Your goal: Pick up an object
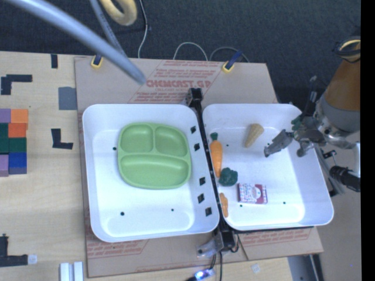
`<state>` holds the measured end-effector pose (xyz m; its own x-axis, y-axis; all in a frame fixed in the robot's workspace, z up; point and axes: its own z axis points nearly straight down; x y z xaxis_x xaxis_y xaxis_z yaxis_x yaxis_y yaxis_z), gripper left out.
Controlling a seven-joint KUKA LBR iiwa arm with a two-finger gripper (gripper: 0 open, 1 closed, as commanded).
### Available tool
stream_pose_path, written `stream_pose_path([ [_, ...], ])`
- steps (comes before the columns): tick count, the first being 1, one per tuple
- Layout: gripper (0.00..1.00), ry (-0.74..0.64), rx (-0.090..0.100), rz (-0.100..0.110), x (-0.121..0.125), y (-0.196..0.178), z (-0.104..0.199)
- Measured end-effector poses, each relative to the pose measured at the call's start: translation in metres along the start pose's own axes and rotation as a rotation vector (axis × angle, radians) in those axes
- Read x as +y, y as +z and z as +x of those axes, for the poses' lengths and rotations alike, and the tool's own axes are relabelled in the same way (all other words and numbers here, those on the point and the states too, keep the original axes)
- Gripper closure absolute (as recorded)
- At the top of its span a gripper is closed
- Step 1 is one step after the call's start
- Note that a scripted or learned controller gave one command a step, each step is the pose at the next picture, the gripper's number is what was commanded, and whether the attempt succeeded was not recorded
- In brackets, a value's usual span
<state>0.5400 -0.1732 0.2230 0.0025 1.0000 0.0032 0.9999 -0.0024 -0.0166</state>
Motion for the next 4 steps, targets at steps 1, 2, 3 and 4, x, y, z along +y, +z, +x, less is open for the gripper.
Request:
stream_pose_path([
  [1, 0.00, -0.004, -0.002, -0.011, 0.002, -0.006, 0.001],
  [2, 0.00, -0.003, -0.002, -0.008, 0.002, 0.040, -0.004],
  [3, 0.00, -0.003, -0.002, -0.006, -0.001, 0.090, -0.010],
  [4, 0.00, -0.004, -0.004, -0.011, 0.000, 0.143, -0.010],
])
